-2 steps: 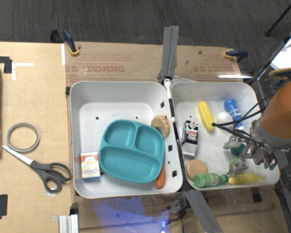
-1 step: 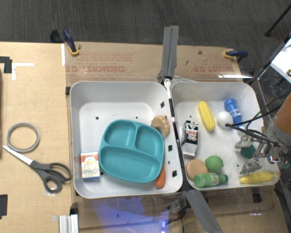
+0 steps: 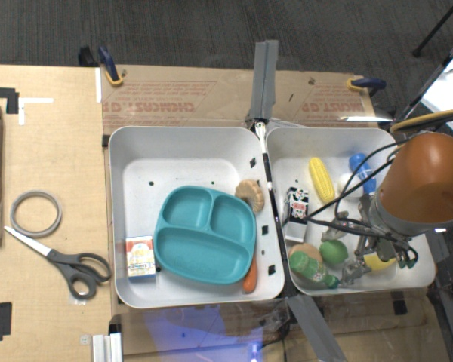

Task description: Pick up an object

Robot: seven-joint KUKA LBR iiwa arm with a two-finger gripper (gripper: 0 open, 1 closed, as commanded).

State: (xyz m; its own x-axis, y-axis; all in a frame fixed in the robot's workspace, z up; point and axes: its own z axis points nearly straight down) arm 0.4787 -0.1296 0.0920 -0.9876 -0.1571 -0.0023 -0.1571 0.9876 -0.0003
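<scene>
My gripper [image 3: 365, 262] hangs low over the near right part of the right bin [image 3: 377, 136], under the orange wrist band [image 3: 426, 178]. Right by it lies a yellow piece [image 3: 379, 262], partly hidden by the gripper. A green ball [image 3: 333, 252] sits just to its left, and a green and tan item [image 3: 307, 266] lies further left at the near wall. A yellow corn cob [image 3: 321, 179], a blue object [image 3: 360, 170] and a small black and white carton [image 3: 297, 204] lie toward the back of the bin.
The left bin [image 3: 136, 164] holds a teal divided plate [image 3: 206, 234], a small red and yellow box [image 3: 140, 257], a carrot [image 3: 249, 279] and a tan lump [image 3: 250, 194]. Scissors [image 3: 68, 264] and a tape roll [image 3: 35, 212] lie on the bench at left.
</scene>
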